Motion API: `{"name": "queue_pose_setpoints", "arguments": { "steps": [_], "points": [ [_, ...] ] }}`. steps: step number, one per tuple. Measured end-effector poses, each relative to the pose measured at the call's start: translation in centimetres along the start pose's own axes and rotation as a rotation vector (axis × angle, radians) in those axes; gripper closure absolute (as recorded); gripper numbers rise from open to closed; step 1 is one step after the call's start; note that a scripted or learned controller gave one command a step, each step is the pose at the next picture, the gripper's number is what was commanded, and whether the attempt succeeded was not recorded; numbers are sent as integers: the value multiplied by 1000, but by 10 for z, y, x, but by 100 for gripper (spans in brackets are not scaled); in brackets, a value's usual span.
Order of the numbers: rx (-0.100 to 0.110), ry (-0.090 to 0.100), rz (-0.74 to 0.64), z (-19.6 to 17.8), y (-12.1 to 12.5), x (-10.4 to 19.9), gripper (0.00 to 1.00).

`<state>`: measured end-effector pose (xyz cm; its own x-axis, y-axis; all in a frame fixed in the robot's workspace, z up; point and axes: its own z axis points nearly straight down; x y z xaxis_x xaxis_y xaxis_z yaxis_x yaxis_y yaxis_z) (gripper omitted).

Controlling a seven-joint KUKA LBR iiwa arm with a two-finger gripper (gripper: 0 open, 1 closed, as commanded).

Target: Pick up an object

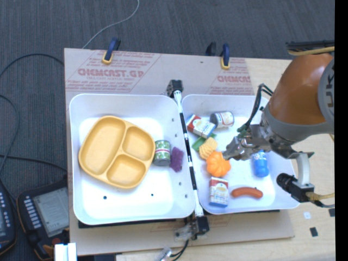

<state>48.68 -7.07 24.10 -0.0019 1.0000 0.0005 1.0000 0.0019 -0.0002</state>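
1. We judge the step in hand to be the approach: the gripper [237,150] hangs low in the right-hand white bin [283,203], close to the round orange toy pumpkin [217,165], which we take as the likeliest target.
2. To do this well, we would centre the tool squarely over the pumpkin before descending, so that the rounded body sits between the two sides and does not roll away toward the bin's left wall.
3. We would also descend straight down; the pumpkin is crowded, and a slanted path could nudge its neighbours.
4. Relative to the pumpkin, the gripper lies just up and to the right, very near or perhaps touching its upper edge; we cannot tell which.
5. We cannot tell whether the fingers are spread or closed, since the dark metal tip is too small and blurred; nothing is visibly held.
6. Around the pumpkin: a small blue plastic bottle [261,165] sits to its right, a white carton with red print [218,192] just below it, a red toy sausage [247,192] below and to the right, and a yellow ridged wedge [207,147] just above.
7. The pumpkin rests on the bin floor, near the divider between the two bins on the counter [239,230].
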Motion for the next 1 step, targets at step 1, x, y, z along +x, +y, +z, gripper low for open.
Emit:
{"name": "queue_pose_setpoints", "arguments": {
  "steps": [1],
  "points": [
    [-3, 0, -1, -13, -2, 71, 100]
  ]
}}
